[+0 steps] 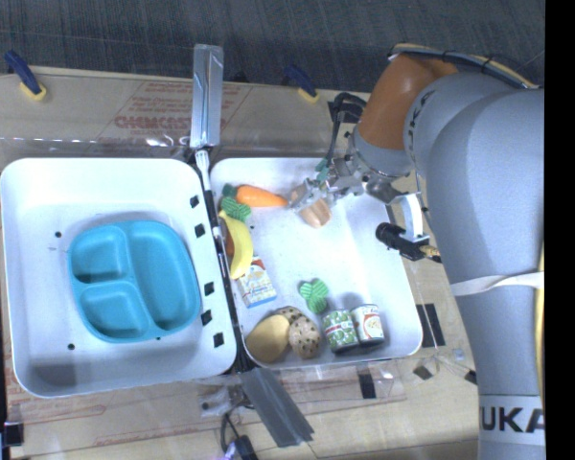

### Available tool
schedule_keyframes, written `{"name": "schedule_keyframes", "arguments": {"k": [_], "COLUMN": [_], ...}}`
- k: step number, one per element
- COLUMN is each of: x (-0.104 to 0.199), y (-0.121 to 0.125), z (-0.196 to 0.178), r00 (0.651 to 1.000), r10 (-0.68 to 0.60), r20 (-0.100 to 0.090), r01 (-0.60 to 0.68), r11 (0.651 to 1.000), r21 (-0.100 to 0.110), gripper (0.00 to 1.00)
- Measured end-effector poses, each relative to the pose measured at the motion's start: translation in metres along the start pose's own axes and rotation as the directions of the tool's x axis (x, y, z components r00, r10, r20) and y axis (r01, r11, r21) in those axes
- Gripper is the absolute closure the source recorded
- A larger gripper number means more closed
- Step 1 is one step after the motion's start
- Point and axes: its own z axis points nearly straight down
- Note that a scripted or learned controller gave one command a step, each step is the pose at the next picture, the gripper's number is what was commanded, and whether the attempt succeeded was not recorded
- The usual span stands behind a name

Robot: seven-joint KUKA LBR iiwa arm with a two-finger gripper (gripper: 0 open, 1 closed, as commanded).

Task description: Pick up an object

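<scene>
Gripper (311, 197), grip state unclear, touches a tan cup-like object (315, 214) at the right bin's (402, 300) twelve o'clock; likely light, rigid, best pinched across its rim.

Blue divided tray (132, 280) in the left white bin (19, 257) (three compartments).

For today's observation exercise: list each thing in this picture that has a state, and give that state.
Gripper: in right bin, over a tan object.
Blue tray: flat in left bin.
Carrot: lying down.
Banana: lying by divider.
Two cans: side by side.
</scene>
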Motion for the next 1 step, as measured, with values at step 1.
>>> {"name": "schedule_keyframes", "arguments": {"k": [1], "x": [0.0547], "y": [-0.0050], "z": [-0.0643], "r00": [0.994], "r10": [0.112], "r20": [-0.002], "r01": [-0.112], "r11": [0.994], "r21": [-0.004], "gripper": [1.00]}}
